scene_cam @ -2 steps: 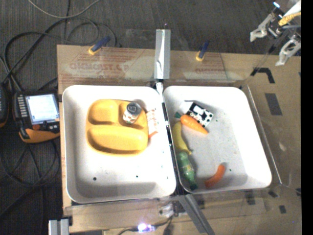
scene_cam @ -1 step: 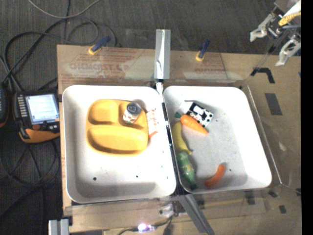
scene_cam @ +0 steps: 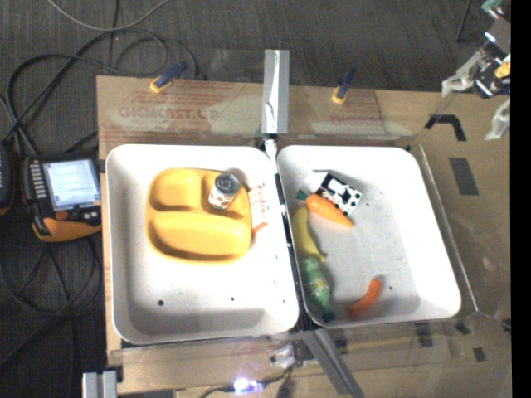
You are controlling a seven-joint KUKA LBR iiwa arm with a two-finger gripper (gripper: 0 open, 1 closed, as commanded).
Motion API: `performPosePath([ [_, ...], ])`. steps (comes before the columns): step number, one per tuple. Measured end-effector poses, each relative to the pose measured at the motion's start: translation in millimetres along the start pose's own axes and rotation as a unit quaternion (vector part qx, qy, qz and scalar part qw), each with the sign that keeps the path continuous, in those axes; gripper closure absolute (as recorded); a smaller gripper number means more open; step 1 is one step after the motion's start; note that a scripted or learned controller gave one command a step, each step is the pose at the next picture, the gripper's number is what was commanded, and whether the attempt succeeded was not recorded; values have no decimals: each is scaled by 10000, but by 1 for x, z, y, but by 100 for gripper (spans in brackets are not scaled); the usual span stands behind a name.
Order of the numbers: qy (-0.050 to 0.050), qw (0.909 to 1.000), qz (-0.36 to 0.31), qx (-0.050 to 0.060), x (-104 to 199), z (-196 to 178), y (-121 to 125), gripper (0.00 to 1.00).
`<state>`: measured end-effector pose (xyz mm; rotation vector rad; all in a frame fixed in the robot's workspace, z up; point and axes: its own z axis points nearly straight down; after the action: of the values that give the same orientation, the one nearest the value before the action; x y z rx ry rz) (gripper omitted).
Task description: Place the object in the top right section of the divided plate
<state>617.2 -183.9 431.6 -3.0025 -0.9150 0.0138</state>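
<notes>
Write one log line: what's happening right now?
can: in yellow plate top right section | carrot, banana: right bin | claw: far right, away

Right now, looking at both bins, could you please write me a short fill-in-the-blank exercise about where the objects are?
1. The yellow divided plate lies in the ____ bin.
2. The small can stands in the plate's top ____ section.
3. The carrot lies in the ____ bin.

Missing words: left; right; right
</notes>
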Motion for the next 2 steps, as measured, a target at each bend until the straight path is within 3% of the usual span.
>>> performPosePath([
  [1, -3, 9913, 1318, -2, 25, 0, 43, 0],
  [2, -4, 9985, -551, -5, 1, 0, 23, 0],
])
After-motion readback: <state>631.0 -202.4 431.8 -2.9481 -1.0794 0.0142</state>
